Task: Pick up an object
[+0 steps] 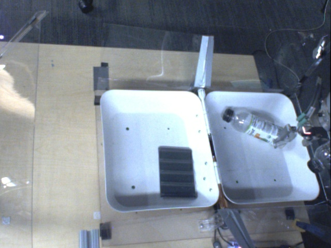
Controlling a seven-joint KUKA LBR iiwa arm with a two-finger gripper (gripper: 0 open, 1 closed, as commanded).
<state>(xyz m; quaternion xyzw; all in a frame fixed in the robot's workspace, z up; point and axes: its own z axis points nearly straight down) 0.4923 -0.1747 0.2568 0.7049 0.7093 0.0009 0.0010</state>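
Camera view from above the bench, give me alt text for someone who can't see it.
A clear plastic bottle with a dark cap lies on its side in the right white bin, its base toward the robot's claw at that bin's right edge. The left white bin holds a black ridged block near its front, and both bins sit on a wooden bench.

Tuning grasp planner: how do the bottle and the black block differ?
The bottle is clear plastic with a dark cap and a label; the black block is opaque and ribbed. The bottle is round and long, lying at a slant; the block is flat and rectangular, square to its bin. The bottle lies in the right bin, the block in the left bin. Both rest on a bin floor.
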